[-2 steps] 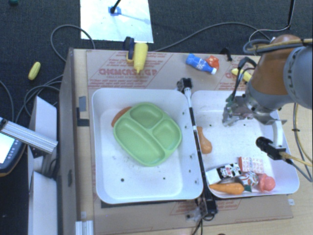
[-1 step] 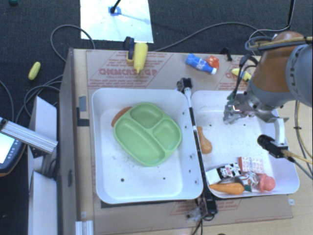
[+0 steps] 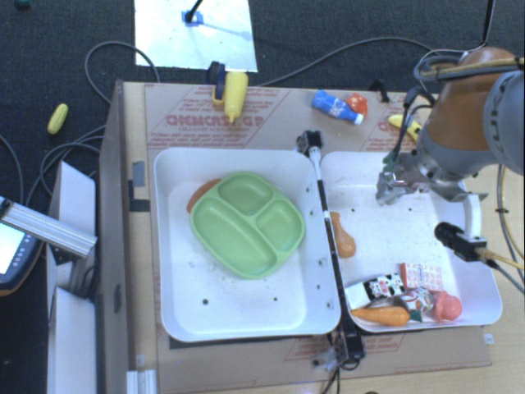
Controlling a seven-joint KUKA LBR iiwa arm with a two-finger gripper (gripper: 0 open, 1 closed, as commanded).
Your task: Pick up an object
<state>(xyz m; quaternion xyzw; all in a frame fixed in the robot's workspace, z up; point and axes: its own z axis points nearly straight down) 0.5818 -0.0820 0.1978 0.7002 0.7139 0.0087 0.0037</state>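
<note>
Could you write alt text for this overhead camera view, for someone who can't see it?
A grey and orange robot arm reaches from the right, its hand over the right white bin, where small toys cluster near the front edge. The left white bin holds a green divided plate.

- Bright, even overhead light; shadows under the green plate (image 3: 248, 224) are soft and short.
- The white sheet (image 3: 195, 21) on the floor at 12 o'clock glares, nearly blown out.
- Both white bins (image 3: 246, 302) look washed out.
- Overall sharpness is modest and grainy; small toys at 5 o'clock blur together.
</note>
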